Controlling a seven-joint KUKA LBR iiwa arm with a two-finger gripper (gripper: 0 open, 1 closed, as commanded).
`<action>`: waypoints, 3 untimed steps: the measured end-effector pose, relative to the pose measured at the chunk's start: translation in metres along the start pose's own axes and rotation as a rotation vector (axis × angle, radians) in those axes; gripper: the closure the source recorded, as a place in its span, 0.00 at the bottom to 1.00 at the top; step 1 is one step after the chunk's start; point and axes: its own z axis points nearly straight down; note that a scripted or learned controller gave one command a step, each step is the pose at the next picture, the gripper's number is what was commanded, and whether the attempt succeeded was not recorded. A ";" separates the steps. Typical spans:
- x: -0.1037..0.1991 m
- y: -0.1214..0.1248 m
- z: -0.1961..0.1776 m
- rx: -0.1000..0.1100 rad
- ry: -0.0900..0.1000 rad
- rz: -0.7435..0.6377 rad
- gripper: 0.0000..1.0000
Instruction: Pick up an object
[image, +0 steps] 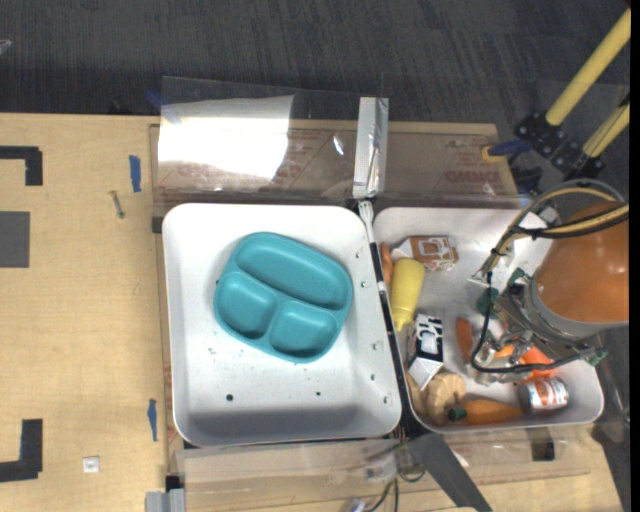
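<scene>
Left shallow white bin (190, 400): one teal three-compartment plastic plate (283, 295), near centre. Right shallow white bin (455, 222): one yellow plastic bottle (406, 290) by the dividing wall, one black-and-white printed card (428, 338) below it, one orange carrot-shaped toy (490, 410), one red-and-silver can (545, 393). Grey arm with orange band (592, 272) over the right bin; gripper (498, 335) low among cables, grip state cannot be told.

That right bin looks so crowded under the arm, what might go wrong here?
The gripper is low in the right bin, among closely packed things. It may close on nothing, or nudge the carrot and can beside it instead of lifting one. Loose cables hanging by the wrist could snag on something.
</scene>
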 end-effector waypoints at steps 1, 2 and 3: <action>-0.050 0.011 -0.141 -0.012 0.014 0.001 1.00; -0.048 0.012 -0.136 -0.020 0.020 0.003 0.00; -0.005 -0.013 0.009 -0.020 0.020 -0.024 0.00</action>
